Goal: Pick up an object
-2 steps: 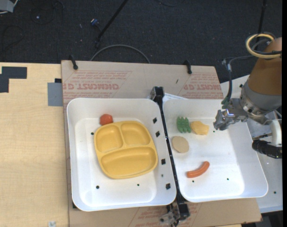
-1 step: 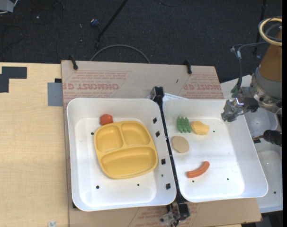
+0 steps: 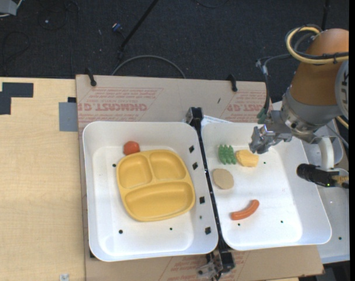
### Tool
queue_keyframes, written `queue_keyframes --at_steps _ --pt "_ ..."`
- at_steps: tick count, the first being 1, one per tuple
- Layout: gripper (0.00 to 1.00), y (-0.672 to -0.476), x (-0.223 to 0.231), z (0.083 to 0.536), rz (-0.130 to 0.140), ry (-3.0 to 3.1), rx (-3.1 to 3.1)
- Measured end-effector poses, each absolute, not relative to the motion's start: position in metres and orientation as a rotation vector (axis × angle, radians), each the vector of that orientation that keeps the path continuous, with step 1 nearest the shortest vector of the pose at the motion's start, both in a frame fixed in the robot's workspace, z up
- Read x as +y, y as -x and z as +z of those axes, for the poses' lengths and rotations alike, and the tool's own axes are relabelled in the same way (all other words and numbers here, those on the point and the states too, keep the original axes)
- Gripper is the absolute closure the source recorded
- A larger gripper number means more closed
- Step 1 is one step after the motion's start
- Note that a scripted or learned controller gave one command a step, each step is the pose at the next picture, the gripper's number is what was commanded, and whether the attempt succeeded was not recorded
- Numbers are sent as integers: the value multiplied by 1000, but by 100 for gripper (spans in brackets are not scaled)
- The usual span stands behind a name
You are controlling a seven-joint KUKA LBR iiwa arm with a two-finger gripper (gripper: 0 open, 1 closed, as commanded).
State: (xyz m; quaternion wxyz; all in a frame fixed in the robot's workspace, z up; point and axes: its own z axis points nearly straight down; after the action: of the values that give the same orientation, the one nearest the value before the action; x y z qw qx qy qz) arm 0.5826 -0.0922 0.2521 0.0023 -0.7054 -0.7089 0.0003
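My gripper (image 3: 259,144) hangs over the right bin (image 3: 306,227), just up and right of a yellow cheese-like wedge (image 3: 247,158). A green ridged toy (image 3: 227,154) lies left of the wedge. A tan oval piece (image 3: 223,178) sits below those two, and an orange sausage (image 3: 245,210) lies nearer the bin's front. Nothing shows between the gripper's fingers.
The left bin (image 3: 101,227) holds a yellow divided tray (image 3: 156,184) with a small red ball (image 3: 131,148) at its upper left corner. A black divider (image 3: 204,186) runs between the bins. Bare floor fills the right bin's right half.
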Motion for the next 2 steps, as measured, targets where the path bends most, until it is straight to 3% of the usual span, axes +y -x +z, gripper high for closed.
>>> queue_keyframes --at_steps 1,2 --pt "100 -577 -40 236 3 2212 -2223" --pt "100 -587 18 232 2 2213 -2225"
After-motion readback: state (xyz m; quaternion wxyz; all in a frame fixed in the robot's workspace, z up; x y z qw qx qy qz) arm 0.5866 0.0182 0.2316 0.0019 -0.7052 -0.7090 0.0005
